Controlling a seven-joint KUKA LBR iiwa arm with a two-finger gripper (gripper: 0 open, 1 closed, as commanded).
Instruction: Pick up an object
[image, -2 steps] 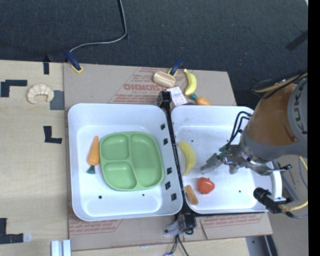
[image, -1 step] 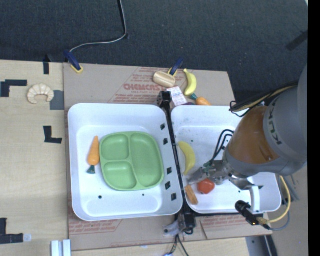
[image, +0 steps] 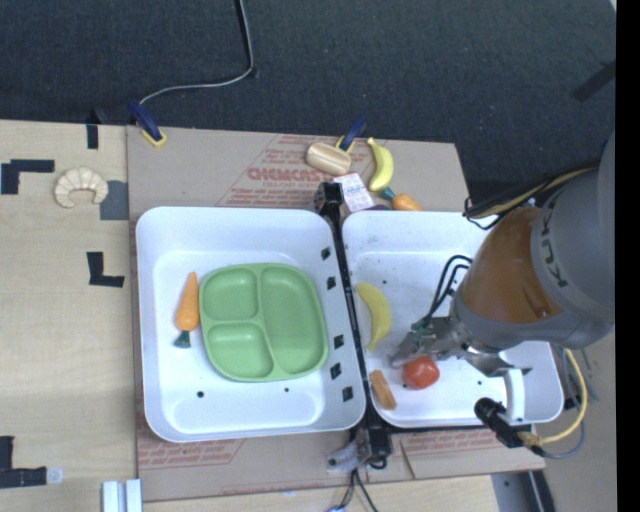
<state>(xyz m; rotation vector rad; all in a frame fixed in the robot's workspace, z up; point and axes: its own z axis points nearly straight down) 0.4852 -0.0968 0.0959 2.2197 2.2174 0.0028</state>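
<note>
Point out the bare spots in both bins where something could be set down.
Left bin: a bare strip along the near wall, below the green tray. Right bin: bare floor at the far end, above the banana. Crowded: around the tomato and gripper.

Glossy white plastic bins (image: 165, 300), matt green plastic tray (image: 264, 322), brown printed cardboard sheet (image: 250, 170), shiny red tomato (image: 421, 373)

Arm (image: 545, 265): entered from right, grey body, orange band above wrist, bent downward | Gripper (image: 418, 345): lowered, pointing left, low in frame | Jaws: state could not be determined
</note>
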